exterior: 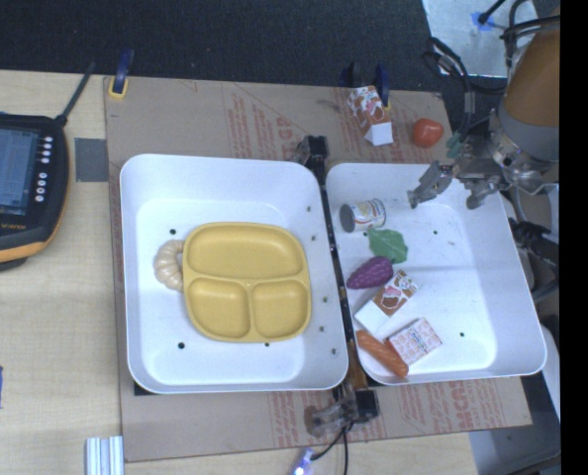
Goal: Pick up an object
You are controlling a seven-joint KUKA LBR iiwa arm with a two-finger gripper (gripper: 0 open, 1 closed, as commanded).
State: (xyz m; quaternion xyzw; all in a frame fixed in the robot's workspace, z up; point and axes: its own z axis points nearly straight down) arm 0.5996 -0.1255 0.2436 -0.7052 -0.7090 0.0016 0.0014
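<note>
Reaching in from the right over the far edge of the right bin (492, 265), grey arm with its orange band high at the far right corner, gripper (450, 188) hanging low over the bin's far part. Fingers (425, 188) spread apart, nothing between them. Lying on its side in the bin's far left area, a small can (363, 214) with a pale label and dark end, left of the gripper and apart from it. Just nearer, a green leafy toy (387, 243), then a purple eggplant (370, 271), a small printed carton (397, 291), a carrot (382, 354) and a pink packet (415, 341) toward the near left corner. In the left bin (146, 265), a yellow divided tray (246, 280).
</note>
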